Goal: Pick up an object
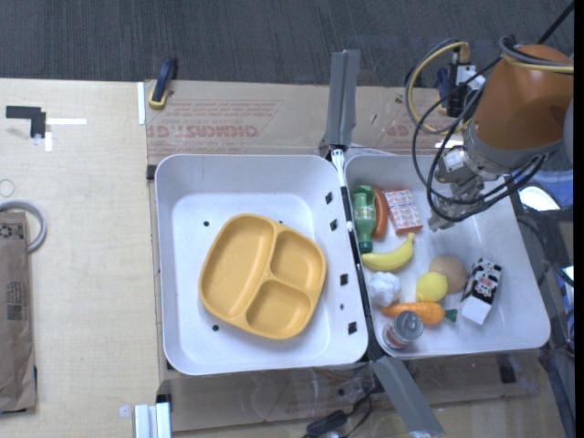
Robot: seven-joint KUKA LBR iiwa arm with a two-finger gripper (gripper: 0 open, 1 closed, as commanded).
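The right bin (pixel 516 331) holds several small items. A green bottle (pixel 364 215) lies at its left wall, with a pink snack box (pixel 403 211) beside it. A banana (pixel 389 257) lies below them. Further down are a white lump (pixel 384 289), a yellow lemon (pixel 432 286), a tan round item (pixel 448 267), a carrot (pixel 415 313), a small can (pixel 402 329) and a black-and-white carton (pixel 480 290). My gripper (pixel 436 221) hangs over the bin's upper middle, right of the snack box and above the banana's tip. Nothing shows in its grasp.
A yellow divided plate (pixel 263 276) lies in the left bin (pixel 173 272). The grey divider post (pixel 342 99) rises between the bins at the back. Cables (pixel 429 71) loop around the arm's orange wrist (pixel 525 99). A brown paper bag (pixel 14 308) lies at the far left.
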